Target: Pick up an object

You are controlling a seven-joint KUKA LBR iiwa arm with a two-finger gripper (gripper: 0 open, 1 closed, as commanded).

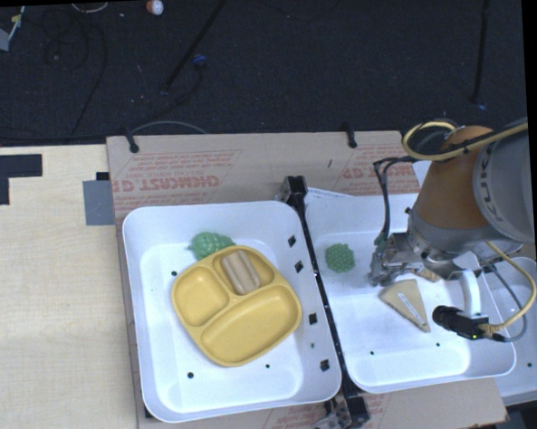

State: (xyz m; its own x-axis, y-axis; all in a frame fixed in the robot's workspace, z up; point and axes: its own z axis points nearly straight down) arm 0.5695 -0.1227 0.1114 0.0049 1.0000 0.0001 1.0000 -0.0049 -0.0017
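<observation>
From above, nearest the camera is the arm (471, 192) itself, grey with its orange band, reaching in over the right bin (368, 362). Its gripper (397, 263) hangs low over that bin's floor, but its working end is lost in dark metal and cable, so I cannot tell how it is set or whether it has hold of anything.

Just below the gripper, toward the front of the bench, lies a tan wedge (408, 302), perhaps touching it. The wedge's long axis slants from the gripper down toward the front right. A green ball (340, 257) sits to the gripper's left, near but apart, close to the divider between the bins.

The left bin (161, 388) holds a yellow tray (244, 333) with a tan piece (242, 272) in one compartment and a green lump (209, 243) tucked behind it, all well apart from the gripper.

My guess is the wedge is the likeliest pick, being closest.
</observation>
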